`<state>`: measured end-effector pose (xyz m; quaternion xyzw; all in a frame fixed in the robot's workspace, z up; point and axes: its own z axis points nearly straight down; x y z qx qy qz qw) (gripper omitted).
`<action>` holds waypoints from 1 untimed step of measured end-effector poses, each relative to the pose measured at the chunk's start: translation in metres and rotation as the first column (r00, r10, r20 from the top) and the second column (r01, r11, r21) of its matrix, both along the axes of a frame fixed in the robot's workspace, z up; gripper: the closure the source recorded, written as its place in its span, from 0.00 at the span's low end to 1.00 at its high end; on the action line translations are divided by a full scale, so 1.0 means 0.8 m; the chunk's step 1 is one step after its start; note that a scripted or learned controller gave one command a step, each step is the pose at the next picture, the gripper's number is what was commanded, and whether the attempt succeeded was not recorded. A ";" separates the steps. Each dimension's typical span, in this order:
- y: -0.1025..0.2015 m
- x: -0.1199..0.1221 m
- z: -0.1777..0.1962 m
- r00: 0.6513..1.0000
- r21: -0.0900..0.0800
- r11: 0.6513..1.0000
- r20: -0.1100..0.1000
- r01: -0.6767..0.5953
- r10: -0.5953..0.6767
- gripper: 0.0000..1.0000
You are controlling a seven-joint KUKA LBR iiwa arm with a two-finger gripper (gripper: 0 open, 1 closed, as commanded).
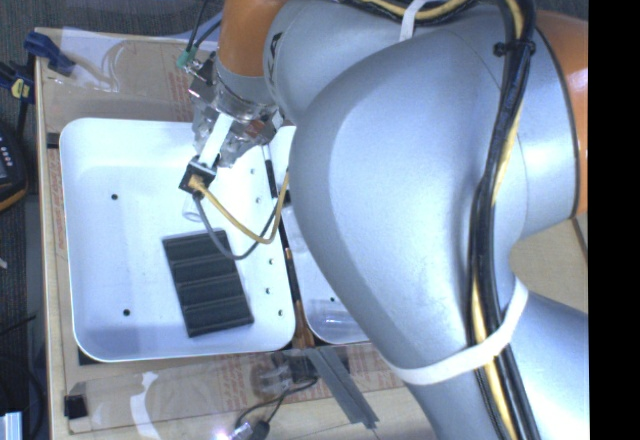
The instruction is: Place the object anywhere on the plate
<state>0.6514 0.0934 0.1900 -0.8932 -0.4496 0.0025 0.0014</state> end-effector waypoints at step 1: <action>-0.036 -0.044 0.026 0.926 0.002 0.926 -0.001 -0.378 0.378 1.00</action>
